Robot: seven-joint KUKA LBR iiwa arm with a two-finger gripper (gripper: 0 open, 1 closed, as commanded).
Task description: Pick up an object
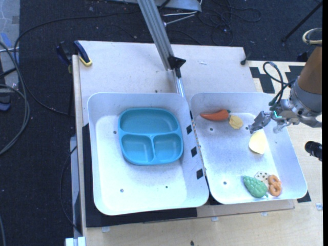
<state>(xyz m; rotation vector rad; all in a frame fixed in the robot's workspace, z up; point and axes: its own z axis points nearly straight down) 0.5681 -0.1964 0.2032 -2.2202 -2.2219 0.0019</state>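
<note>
Now I see my gripper (pixel 270 122) at right of frame, jaws open and holding nothing, above the pale yellow piece (pixel 258 142).

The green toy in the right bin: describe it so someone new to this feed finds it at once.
Start at the right bin and go to its near corner, far from the gripper. There the green toy lies among a small cluster, with an orange pretzel-shaped piece beside it. It is the only green, bumpy lump among the toys.

camera view | fixed overhead, slanted down | both bins (pixel 102 137) in frame
</note>
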